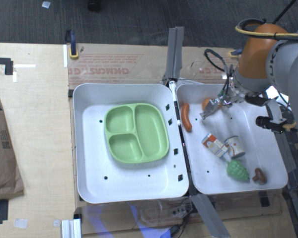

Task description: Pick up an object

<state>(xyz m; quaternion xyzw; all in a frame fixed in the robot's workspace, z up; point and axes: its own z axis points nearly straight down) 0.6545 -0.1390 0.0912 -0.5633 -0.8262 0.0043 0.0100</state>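
My gripper [212, 108] hangs low in the back part of the right bin [268, 155], reaching in from the grey arm with the orange band [258, 53]. A small orange object [206, 103] lies right beside the gripper tip, and I cannot tell whether they touch. An orange-red sausage [186, 117] lies along the bin's left wall. Toward the front are a red and white carton [213, 144], a silver can [235, 147] lying on its side, a green knobbly object [237, 171] and a small brown piece [259, 175].
The left bin [89, 172] holds a green divided plate [137, 132]. A metal divider post [175, 53] stands behind the join of the bins. Black cables [216, 58] loop behind the right bin. A brown paper bag [2, 148] lies at the far left.
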